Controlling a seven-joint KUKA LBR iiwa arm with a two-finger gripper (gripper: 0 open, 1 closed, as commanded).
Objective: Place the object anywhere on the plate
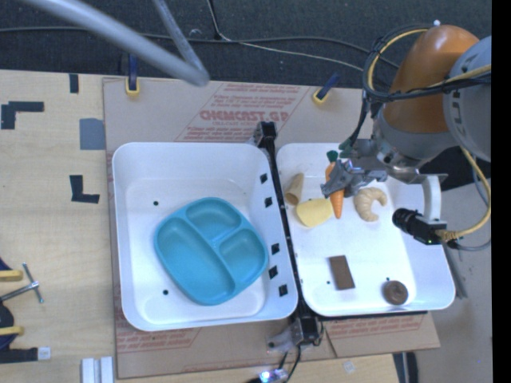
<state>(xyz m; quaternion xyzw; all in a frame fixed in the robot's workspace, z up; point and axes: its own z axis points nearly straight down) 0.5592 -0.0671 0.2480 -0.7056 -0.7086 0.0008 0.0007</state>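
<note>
While the blue divided plate (211,250) is lying in the left bin (128,214), the gripper (342,180) is hovering in the right bin (431,290), its fingers pinching the top of an orange carrot (338,203). A yellow wedge (314,211) is sitting just left of the carrot, a croissant (368,203) just right, a brown block (341,272) below.

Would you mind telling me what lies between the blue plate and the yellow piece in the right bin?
In the camera view, the black divider where the bins meet lies between blue plate and yellow piece.
</note>
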